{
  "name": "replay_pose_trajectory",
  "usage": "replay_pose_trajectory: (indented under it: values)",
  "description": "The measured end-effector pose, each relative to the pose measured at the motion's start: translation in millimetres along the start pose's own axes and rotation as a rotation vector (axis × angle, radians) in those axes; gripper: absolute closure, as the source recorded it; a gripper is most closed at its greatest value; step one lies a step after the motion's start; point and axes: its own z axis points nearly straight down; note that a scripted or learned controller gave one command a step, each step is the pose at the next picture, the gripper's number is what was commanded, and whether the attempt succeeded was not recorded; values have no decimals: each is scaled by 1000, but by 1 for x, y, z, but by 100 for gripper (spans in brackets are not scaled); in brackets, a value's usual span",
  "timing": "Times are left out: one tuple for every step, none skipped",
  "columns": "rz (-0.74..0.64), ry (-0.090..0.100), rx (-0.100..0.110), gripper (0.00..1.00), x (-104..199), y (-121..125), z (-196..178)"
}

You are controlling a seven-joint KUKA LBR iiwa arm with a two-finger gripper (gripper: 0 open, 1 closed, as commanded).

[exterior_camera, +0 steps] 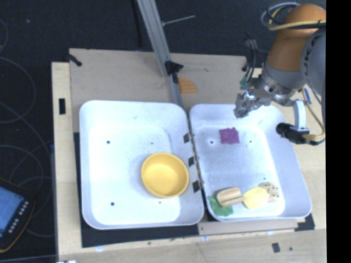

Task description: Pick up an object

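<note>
Right now your claw (pixel 243 109) hangs over the far rim of the right bin (pixel 285 163), near its back corner; from this slanted view you cannot tell how far it is parted, and nothing shows in its grasp. Just beside it, a little nearer you, a small purple block (pixel 229 136) lies alone on the bin floor with bare white floor on every side. Along the near wall you have a crowded cluster: a tan cylinder (pixel 228 195), a yellow piece (pixel 254 198) touching it, a speckled beige piece (pixel 269 189) behind that, and a green scrap (pixel 221 209) tucked into the near left corner. Across the divider, the left bin (pixel 104 147) holds a yellow bowl (pixel 164 175) upright, well apart from its walls.
</note>
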Motion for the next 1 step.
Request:
replay_pose_trajectory:
  values:
    - [-3,1,6,100,46,-9,4]
